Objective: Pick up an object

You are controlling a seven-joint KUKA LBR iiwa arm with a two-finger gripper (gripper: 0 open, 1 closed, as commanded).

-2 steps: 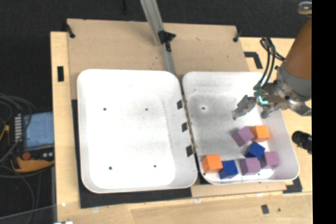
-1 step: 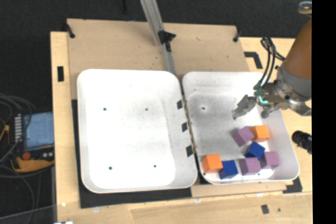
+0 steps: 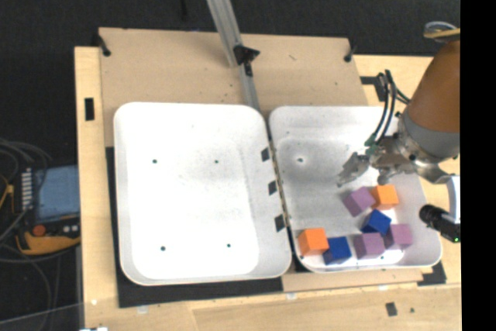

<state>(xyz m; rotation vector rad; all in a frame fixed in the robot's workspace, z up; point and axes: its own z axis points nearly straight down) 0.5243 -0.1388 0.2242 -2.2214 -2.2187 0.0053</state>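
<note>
Several foam blocks lie in the near right part of the right bin (image 3: 310,136). A purple block (image 3: 359,200) and an orange block (image 3: 386,195) lie closest to my gripper (image 3: 363,177). It hangs just above and behind them, open, with nothing between its fingers. Nearer the front sit a blue block (image 3: 377,222), two purple blocks (image 3: 370,245) (image 3: 401,235), another blue block (image 3: 337,250) and an orange block (image 3: 313,239).
The left bin (image 3: 194,190) adjoins the right one along a clipped divider (image 3: 275,186). A slanted metal pole (image 3: 225,12) rises from the back. The arm's orange band (image 3: 440,93) overhangs the right bin's far right edge.
</note>
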